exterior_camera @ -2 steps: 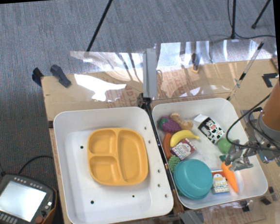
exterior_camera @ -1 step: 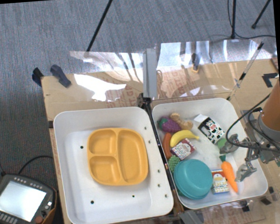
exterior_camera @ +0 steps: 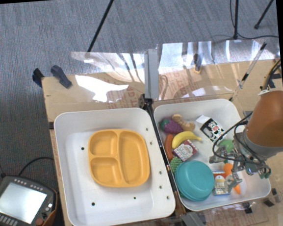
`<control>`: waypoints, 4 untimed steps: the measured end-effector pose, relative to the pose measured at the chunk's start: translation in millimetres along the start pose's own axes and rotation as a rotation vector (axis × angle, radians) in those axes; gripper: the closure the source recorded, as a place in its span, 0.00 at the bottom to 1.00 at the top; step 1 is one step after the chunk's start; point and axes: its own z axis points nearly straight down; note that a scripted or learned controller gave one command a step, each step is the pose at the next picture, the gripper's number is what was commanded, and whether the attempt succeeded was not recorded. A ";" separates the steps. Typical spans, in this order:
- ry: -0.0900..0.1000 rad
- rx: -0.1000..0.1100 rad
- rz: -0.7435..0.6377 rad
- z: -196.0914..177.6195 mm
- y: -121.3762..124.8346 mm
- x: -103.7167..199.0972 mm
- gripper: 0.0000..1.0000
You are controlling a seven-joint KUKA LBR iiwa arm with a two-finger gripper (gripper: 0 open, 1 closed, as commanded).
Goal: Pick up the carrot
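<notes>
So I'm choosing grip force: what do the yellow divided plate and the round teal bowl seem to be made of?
The yellow divided plate looks like moulded plastic with a matte finish: even colour, softly rounded compartment ridges. The round teal bowl also looks plastic, smooth and slightly satin, with uniform colour and a thin rim. Neither can be confirmed by sight alone.

My stock: glossy white plastic bins [exterior_camera: 65,141]; matt yellow plastic plate [exterior_camera: 119,157]; smooth teal bowl [exterior_camera: 194,180]; brown cardboard bench [exterior_camera: 56,98].
</notes>
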 end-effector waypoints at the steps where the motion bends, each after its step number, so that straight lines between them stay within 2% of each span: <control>1: -0.015 0.003 -0.009 -14.9 2.1 -5.7 1.00; 2: 0.002 -0.003 -0.330 -61.0 -29.0 -13.5 1.00; 3: 0.004 -0.005 -0.329 -59.7 -28.6 -12.9 0.00; 4: 0.010 -0.011 -0.432 7.8 -12.7 -5.1 0.00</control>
